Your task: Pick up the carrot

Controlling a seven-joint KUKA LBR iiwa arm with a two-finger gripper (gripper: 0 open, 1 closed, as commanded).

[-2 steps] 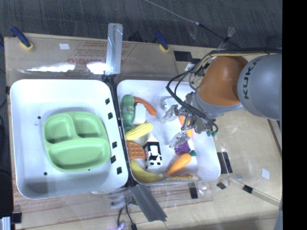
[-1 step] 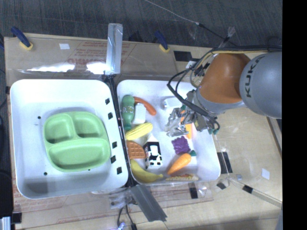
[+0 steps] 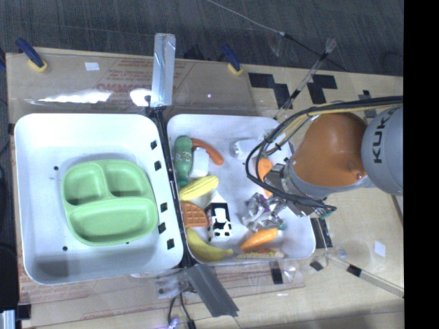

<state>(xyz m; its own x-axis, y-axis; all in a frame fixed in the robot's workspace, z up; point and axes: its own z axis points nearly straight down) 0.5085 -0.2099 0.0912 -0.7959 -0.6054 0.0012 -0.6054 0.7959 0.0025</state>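
Clutter fills the right bin (image 3: 236,125) around the gripper (image 3: 263,211), which hangs low near the bin's front right corner under the grey arm (image 3: 384,149) and its orange band (image 3: 329,149). Just in front of the gripper, nearly touching it, lies the carrot (image 3: 260,238), orange, on its side, pointing roughly along the bin's front wall. Further left of the gripper stands a small black-and-white cow toy (image 3: 219,221), with a waffle-like brown piece (image 3: 195,215) beyond it and a banana (image 3: 208,249) curved along the front left corner. Left and further back sit a corn cob (image 3: 198,187), a green bottle (image 3: 182,157) and an orange-red sausage-shaped piece (image 3: 208,151). Black cables (image 3: 274,139) loop over the wrist and hide part of the bin floor behind the gripper.

Whether the metal fingers are spread or closed is unclear; they are a blurred tangle from this angle, and nothing can be seen held between them.

Well to the left, the other bin (image 3: 41,136) carries a green divided tray (image 3: 108,201).

White letters "KU" read on the arm's grey link.
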